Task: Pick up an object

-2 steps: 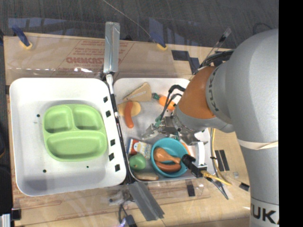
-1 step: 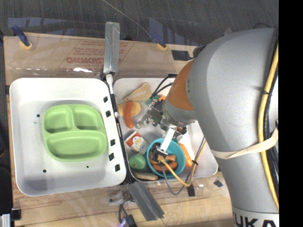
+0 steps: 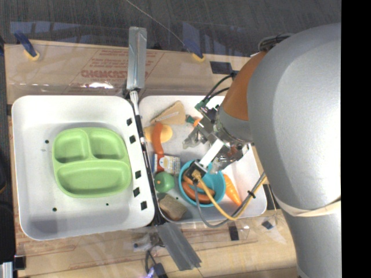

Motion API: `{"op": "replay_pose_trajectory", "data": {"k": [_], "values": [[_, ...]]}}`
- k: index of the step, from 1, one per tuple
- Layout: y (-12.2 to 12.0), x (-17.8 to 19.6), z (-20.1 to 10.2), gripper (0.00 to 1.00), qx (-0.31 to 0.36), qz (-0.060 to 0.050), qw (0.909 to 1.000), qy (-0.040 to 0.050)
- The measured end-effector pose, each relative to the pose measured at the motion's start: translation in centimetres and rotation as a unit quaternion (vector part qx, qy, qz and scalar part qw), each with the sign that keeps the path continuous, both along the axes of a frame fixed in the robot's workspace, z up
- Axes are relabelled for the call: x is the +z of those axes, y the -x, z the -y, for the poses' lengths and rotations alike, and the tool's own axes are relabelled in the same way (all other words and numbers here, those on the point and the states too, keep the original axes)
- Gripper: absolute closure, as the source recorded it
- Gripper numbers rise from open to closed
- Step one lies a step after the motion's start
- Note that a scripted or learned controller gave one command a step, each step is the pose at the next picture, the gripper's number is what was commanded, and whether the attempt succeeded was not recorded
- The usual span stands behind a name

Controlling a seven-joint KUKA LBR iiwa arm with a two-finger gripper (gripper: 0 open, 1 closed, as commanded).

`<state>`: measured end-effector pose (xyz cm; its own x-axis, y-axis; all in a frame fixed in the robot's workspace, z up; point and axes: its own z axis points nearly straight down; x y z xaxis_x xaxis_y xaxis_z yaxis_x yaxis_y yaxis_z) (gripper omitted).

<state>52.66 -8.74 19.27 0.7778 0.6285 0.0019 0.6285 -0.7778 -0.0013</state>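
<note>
At the near edge of the right white bin point(image 3: 246, 175) lie a tan spongy block point(image 3: 172, 206), a blue plastic bowl point(image 3: 215, 185) and an orange carrot-shaped toy point(image 3: 233, 192). Just beyond them the gripper point(image 3: 195, 136) hangs low over the bin's middle; whether it grasps anything I cannot tell. This looks like the reaching step. Next it should settle on one piece, perhaps the orange round toy point(image 3: 160, 134) by the left wall, and close.

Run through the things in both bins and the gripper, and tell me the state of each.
green divided plate: flat, face up, in the left bin.
blue bowl: upright in the right bin, orange pieces inside.
carrot: lying flat beside the bowl.
green round thing: resting by the right bin's left wall.
gripper: low over the right bin; grip not clear.
</note>
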Motion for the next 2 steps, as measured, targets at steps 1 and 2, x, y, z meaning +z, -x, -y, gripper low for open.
{"op": "replay_pose_trajectory", "data": {"k": [1,2], "values": [[-5.2,-10.1,1.8,0.0,-0.169,-0.002,0.9856,-0.0003],[-5.2,-9.0,1.6,1.0,-0.165,-0.006,0.9863,-0.0013]]}}
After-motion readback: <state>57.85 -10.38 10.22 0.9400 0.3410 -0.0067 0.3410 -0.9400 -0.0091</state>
